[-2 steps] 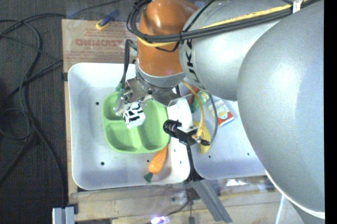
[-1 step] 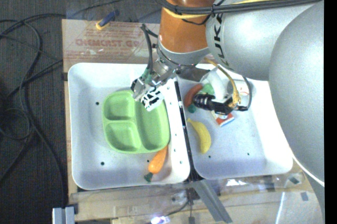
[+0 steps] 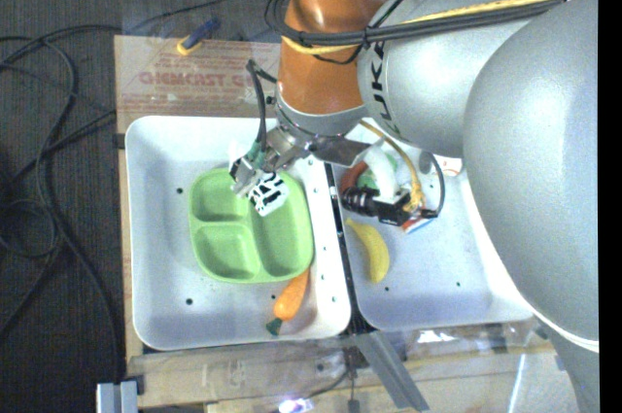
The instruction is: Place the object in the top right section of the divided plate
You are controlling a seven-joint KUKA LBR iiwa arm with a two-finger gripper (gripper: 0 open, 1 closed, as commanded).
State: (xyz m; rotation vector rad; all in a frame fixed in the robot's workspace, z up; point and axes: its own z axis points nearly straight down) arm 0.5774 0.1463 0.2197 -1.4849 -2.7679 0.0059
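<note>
Two shallow white bins side by side on the counter (image 3: 224,367): left bin (image 3: 160,207) at 9 o'clock, right bin (image 3: 447,275) at 3 o'clock.

In the left bin: a lime-green divided plastic plate (image 3: 225,251), three sections, lying flat toward the 3 o'clock side of the bin floor. At the plate's 5 o'clock, an orange toy carrot (image 3: 293,296) with a green stub, slanted along the bin's 3 o'clock wall, upper end touching the plate's rim.

Above the plate's 1 o'clock section: the gripper (image 3: 251,172), hung from the grey arm (image 3: 525,139) with its broad orange band, reaching in from 3 o'clock. Jaws mostly masked by the wrist; spread or pressed together, cannot tell. Just at the gripper's 5 o'clock, a small black-and-white patterned object (image 3: 269,194), inside the outline of that 1 o'clock section, near the rim. Resting on the plate or hanging from the jaws: cannot tell either.

In the right bin: a yellow toy banana (image 3: 373,252), lying near the 9 o'clock wall, long axis running from 11 to 5 o'clock. At the banana's 12 o'clock, a small red-and-green item (image 3: 356,176), half hidden under the wrist, kind unclear.

Under the bins, showing at 12 o'clock: a brown cardboard sheet (image 3: 185,76) with faded red lettering.
</note>
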